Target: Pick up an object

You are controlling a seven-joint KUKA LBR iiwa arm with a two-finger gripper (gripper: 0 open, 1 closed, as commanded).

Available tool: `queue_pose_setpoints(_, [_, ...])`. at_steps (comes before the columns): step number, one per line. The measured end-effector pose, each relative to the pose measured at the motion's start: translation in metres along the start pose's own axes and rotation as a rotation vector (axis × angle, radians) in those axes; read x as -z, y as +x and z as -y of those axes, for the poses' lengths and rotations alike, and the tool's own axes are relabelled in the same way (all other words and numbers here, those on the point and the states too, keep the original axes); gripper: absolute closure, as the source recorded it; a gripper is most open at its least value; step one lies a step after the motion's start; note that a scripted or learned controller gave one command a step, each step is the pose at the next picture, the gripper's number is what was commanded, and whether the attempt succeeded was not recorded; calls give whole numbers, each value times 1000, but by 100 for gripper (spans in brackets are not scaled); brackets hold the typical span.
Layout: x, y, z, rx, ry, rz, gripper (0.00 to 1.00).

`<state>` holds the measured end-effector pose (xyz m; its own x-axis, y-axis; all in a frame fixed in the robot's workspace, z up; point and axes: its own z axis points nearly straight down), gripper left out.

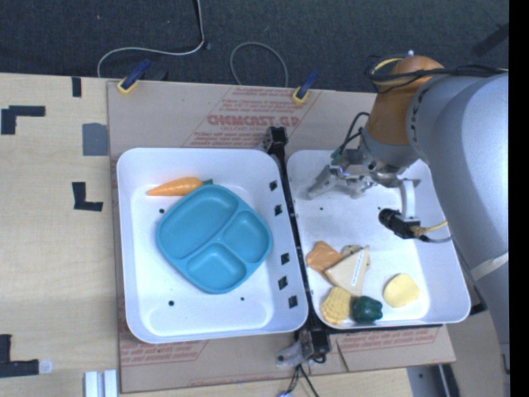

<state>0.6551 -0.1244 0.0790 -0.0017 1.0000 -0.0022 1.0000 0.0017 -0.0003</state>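
Hovering over the bare upper part of the right bin (430, 300), the claw (340, 180) is spread open and grips nothing, so nothing is lifted; the food pieces (347, 275) lie clustered near the bin's front edge.

Single fixed camera above bench, looking down at slant. Far side of scene at top of frame: dark floor (248, 15) and loose cable (198, 23). Near bench edge at bottom. Middle distance: both white bins in full, left bin (136, 304) near centre, right bin (450, 300) right of centre. Arm (471, 155) enters from right, bulking large, nearer lens than bins. Bare wooden benchtop (50, 263) along left.
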Motion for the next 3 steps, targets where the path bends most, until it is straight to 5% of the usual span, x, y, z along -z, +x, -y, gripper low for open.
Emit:
queue_pose_setpoints(1, [7, 31, 5, 1, -2, 1, 0])
queue_pose_setpoints(2, [6, 15, -14, 0, -2, -2, 0])
queue_pose_setpoints(3, [17, 16, -14, 2, -2, -1, 100])
